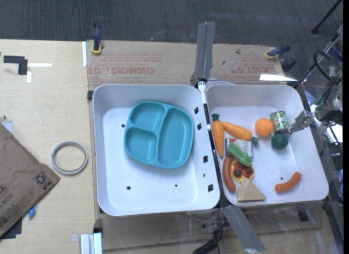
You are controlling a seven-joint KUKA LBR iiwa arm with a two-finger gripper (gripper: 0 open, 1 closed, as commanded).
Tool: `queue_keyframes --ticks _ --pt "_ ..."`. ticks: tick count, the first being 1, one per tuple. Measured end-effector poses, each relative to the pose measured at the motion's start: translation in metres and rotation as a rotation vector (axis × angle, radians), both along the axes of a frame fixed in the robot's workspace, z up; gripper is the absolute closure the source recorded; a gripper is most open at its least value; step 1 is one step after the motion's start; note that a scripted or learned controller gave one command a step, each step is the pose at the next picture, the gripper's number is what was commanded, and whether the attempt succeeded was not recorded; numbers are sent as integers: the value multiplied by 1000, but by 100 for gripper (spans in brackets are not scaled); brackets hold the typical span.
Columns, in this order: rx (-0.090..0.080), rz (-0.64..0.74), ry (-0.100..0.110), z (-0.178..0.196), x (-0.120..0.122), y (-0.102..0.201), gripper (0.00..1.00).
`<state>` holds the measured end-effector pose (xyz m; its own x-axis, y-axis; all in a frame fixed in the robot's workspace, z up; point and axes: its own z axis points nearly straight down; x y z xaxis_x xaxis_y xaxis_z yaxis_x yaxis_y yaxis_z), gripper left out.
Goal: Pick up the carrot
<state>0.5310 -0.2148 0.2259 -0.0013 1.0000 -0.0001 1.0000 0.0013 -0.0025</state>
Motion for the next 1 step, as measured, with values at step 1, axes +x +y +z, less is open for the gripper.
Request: queue_keyframes --ticks 1 --pt "-1 454 -6 -133 56 40 0"
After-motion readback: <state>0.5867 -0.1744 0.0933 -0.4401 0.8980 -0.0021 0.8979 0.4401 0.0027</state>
